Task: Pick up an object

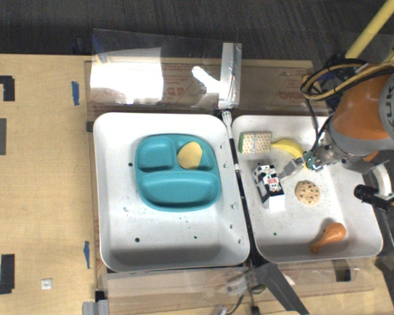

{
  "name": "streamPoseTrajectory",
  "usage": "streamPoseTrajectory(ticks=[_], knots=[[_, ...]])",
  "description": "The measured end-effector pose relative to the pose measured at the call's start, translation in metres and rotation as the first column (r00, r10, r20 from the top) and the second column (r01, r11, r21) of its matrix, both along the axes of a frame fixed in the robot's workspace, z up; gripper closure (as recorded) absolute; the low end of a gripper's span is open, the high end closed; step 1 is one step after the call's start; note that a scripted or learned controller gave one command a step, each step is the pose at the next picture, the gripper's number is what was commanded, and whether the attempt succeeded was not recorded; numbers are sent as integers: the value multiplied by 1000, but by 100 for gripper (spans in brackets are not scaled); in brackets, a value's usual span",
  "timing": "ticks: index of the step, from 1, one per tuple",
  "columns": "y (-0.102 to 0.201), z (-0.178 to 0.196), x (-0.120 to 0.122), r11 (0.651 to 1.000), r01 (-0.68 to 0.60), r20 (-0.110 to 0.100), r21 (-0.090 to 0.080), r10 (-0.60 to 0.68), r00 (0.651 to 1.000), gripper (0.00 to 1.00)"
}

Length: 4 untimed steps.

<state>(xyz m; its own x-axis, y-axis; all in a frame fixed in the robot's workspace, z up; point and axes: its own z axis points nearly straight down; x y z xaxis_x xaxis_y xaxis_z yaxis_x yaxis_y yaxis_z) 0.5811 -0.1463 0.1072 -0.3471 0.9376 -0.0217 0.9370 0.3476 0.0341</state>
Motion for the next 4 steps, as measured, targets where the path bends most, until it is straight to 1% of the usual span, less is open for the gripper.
streamPoseTrajectory(ticks=[1,2,3,4], knots=[[-5,-13,-49,999,-48,-14,-1,48,999,0],[28,-20,22,971,238,-32,9,-238,971,0],[28,-21,75,975,222,-77,3,-221,972,0],[26,-10,78,976,218,-64,0,-217,974,100]])
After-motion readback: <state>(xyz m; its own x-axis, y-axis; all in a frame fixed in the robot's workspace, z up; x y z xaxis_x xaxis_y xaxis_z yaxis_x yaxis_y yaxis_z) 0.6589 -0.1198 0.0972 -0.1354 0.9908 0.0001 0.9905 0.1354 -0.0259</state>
